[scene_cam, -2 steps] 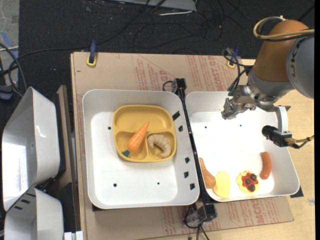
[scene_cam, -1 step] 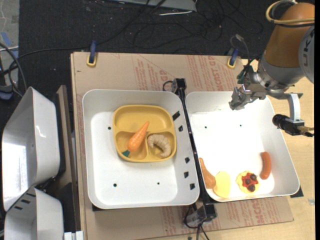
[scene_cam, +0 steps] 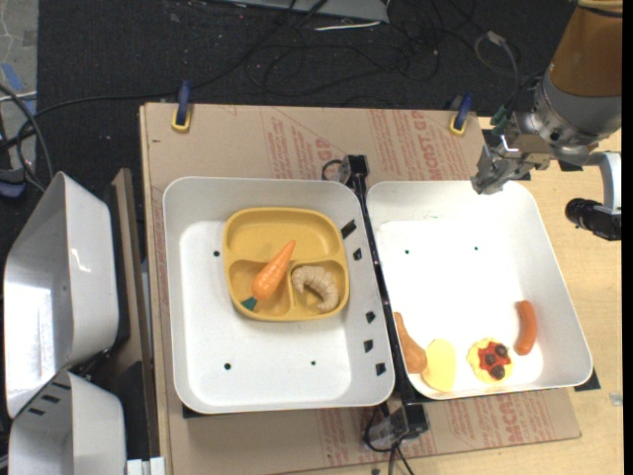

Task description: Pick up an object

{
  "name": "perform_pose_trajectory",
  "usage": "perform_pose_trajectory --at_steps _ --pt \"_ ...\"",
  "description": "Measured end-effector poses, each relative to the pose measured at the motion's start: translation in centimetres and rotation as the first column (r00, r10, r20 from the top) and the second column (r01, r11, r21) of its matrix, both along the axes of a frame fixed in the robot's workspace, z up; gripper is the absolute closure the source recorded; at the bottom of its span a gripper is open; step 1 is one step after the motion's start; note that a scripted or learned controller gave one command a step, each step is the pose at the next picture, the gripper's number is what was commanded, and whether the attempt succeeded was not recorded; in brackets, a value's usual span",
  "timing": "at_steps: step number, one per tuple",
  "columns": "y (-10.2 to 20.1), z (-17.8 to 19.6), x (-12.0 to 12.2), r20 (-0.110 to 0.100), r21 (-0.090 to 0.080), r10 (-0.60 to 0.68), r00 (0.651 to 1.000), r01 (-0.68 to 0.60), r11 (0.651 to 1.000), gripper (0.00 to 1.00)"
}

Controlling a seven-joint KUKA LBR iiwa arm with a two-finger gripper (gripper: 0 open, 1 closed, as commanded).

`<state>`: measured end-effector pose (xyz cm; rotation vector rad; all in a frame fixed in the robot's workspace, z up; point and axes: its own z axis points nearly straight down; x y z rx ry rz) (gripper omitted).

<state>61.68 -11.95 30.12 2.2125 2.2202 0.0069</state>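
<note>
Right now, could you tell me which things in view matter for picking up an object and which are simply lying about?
For the job: gripper; carrot; shrimp; sausage; small pizza; yellow piece.

Lying about: yellow plate; cables; yellow clamps.

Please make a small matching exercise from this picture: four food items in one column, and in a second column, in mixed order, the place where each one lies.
Things:
1. carrot
2. shrimp
3. sausage
4. small pizza

Places:
A. right bin, beside its right wall
B. yellow plate, lying across its inner divider
C. right bin, at its near edge, just left of the sausage
D. yellow plate, lower right compartment

Pairs: 1-B, 2-D, 3-A, 4-C
</note>
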Motion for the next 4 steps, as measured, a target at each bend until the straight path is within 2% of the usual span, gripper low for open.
perform_pose_trajectory --at_steps 1,2,3,4 --pt "4.8 -2.2 -1.2 -0.010 0.003 0.003 1.000 -0.003 1.000 1.00" --pt "9.5 -4.0 -3.0 -0.011 0.003 0.004 1.000 -0.004 1.000 1.00" --pt "14.6 -4.0 -4.7 -0.011 0.003 0.005 1.000 -0.005 1.000 1.00" --pt "19.4 -6.0 -5.7 -0.011 0.003 0.004 1.000 -0.004 1.000 1.00"
